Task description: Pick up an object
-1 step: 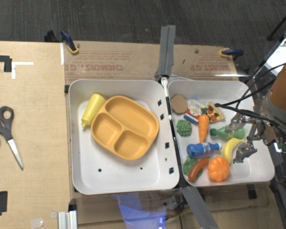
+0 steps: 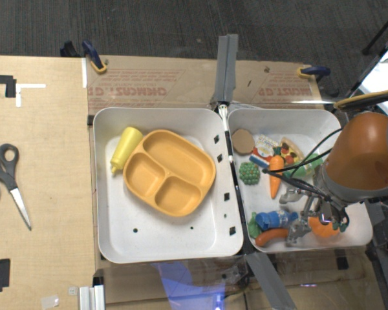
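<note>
Bench: tan board top under 2 shallow white bins set side by side, dark carpet beyond the far edge.
Landmark: the divider (image 2: 227, 173) where the 2 bins meet; every place below is given from it.
Left bin (image 2: 110, 231): just left of the divider, holding an orange 3-compartment tray (image 2: 169, 172) and a yellow bottle (image 2: 125, 148) that lies touching the tray's far-left edge.
Right bin (image 2: 310, 115): just right of the divider, crowded with toy food.
Near the divider: a brown disc (image 2: 243, 141) at the far end, a green bumpy ball (image 2: 249, 172) just this side of it.
Further right of the divider: a carrot (image 2: 275, 175) pointing toward the near side, and a pizza slice (image 2: 286, 150) beyond it.
Near end, right of the divider: a blue object (image 2: 268, 220) with a red-orange sausage shape (image 2: 269, 237) just beside it.
Orange fruit (image 2: 323, 227): near right corner of the right bin, well right of the divider.
Arm (image 2: 365, 154): orange-banded wrist over the right bin's right side.
Gripper (image 2: 301, 228): low in the near part of the right bin, between the blue object and the orange fruit; how far its fingers are spread, and whether anything sits between them, cannot be told.
Scissors (image 2: 10, 179): on the board, far left of the divider.
</note>
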{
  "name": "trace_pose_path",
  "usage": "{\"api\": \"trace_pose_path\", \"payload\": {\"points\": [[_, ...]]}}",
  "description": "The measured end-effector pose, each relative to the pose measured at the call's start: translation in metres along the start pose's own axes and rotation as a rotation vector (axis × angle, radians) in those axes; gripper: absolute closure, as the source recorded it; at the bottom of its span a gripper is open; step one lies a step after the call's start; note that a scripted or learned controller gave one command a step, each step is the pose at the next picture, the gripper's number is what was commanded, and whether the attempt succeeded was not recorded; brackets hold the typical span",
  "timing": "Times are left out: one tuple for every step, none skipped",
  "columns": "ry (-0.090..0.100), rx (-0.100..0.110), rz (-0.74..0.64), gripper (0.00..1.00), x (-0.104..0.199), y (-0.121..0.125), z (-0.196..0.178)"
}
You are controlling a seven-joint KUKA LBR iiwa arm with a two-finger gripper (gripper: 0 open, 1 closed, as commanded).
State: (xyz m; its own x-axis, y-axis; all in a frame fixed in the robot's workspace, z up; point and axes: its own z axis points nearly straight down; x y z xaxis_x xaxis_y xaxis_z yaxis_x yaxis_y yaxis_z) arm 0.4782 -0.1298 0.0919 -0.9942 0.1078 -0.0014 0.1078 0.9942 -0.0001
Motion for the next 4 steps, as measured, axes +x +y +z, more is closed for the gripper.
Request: {"api": "trace_pose_path", "payload": {"points": [[-0.004, 0.0, 0.048, 0.0, -0.083, 0.045, -0.001], [-0.001, 0.0, 0.083, 0.0, -0.079, 0.046, 0.0], [0.0, 0.0, 0.203, 0.0, -0.025, 0.031, 0.0], [0.002, 0.0, 0.502, 0.0, -0.018, 0.026, 0.001]]}}
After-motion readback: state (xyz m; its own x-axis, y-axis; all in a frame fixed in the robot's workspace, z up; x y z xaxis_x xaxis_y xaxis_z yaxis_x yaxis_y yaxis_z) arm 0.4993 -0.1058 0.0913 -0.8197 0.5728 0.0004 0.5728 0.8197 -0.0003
